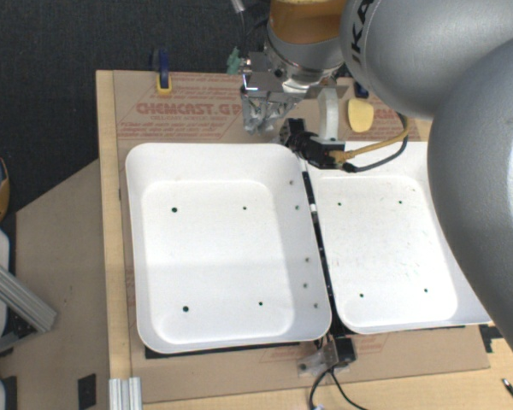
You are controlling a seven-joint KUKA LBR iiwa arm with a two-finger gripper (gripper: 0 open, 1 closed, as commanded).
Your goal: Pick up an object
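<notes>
Two shallow white bins sit side by side on a brown cardboard sheet (197,114) printed with red lettering. At the far left, off the sheet, a grey metal rail (19,295) lies at a slant. A blue and yellow clamp (162,71) grips the sheet's back edge. The left bin (141,229) shows a bare white floor marked by four small dark dots. Just behind its back rim, over the cardboard, hangs the gripper (260,116), pointing down; the metal parts there are blurred, and I cannot tell whether it is open or closed, or whether anything is in it. A black cable (312,150) runs from beside it to where the two bins meet. The right bin (385,254) has the same dotted floor. Which object is to be picked cannot be told from this view. A pale yellow piece (360,114) sits behind the right bin's back rim. The grey arm (462,75), with its orange band (303,7), covers the upper right.
</notes>
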